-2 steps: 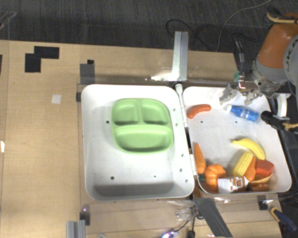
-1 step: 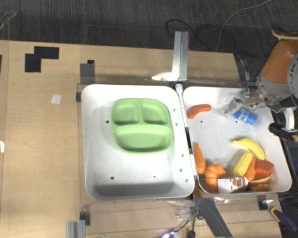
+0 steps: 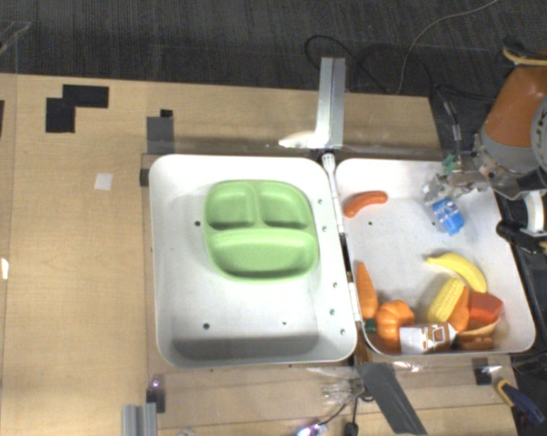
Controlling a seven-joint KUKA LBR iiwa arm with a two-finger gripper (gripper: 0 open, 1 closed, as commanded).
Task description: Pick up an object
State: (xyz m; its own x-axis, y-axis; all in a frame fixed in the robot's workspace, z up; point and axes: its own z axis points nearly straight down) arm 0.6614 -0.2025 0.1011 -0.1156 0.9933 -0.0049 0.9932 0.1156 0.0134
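On your left, the left bin holds a green divided plate near its middle. Moving right, the right bin has a sausage near its far left corner, a carrot along the left wall, then a small pumpkin, corn and a banana clustered near the front. At the far right, the gripper hovers over the bin by something small and blue; you cannot tell how its claw stands.

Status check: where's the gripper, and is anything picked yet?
Gripper over right bin's far corner. Small blue object just below it, not visibly held. Banana and other toys nearer, untouched.
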